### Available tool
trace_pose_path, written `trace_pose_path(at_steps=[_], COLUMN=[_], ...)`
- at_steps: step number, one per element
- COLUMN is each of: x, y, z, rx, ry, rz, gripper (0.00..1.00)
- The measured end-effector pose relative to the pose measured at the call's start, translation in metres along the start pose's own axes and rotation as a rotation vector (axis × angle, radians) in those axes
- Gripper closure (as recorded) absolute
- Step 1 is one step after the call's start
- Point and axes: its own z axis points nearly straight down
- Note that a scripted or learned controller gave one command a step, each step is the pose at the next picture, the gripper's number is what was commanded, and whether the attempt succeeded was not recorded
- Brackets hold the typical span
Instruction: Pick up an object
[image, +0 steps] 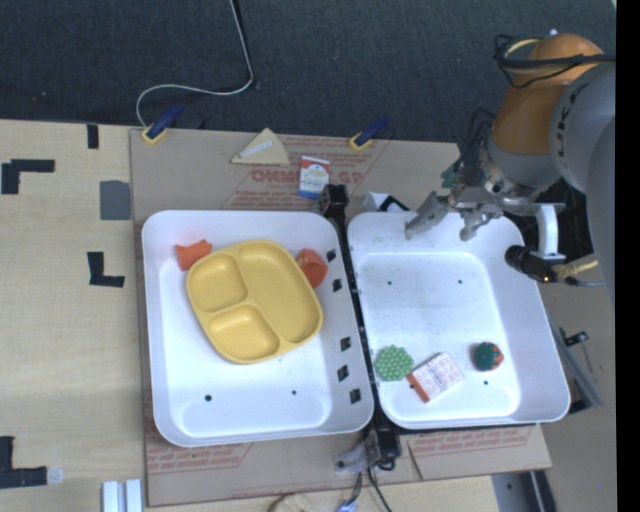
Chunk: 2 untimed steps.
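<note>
In the right bin (520, 300), along its near edge, three small candidates lie in a row: a green disc (393, 362), a red-and-white packet (436, 377) and a dark green ball (486, 355). The packet looks light, thin and pliable; it lies flat, so a grasp across its short edges is advised, though the fingers may slide over it. The ball appears small, rigid and liable to roll; close on it across its widest part. The disc seems textured and low, probably light. The gripper (447, 222) hangs over the far rim of the same bin, its two fingers spread apart and holding nothing. From the gripper, the packet lies at about 6 o'clock, well apart; the ball at 5 o'clock, the disc at 7 o'clock.
</note>
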Motion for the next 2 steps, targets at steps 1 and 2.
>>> trace_pose_path(at_steps=[1, 2], x=[-0.053, -0.087], y=[-0.038, -0.109], z=[0.114, 0.060], rx=[-0.001, 0.000], ry=[-0.001, -0.001], rz=[0.002, 0.003], gripper=[0.00, 0.00])
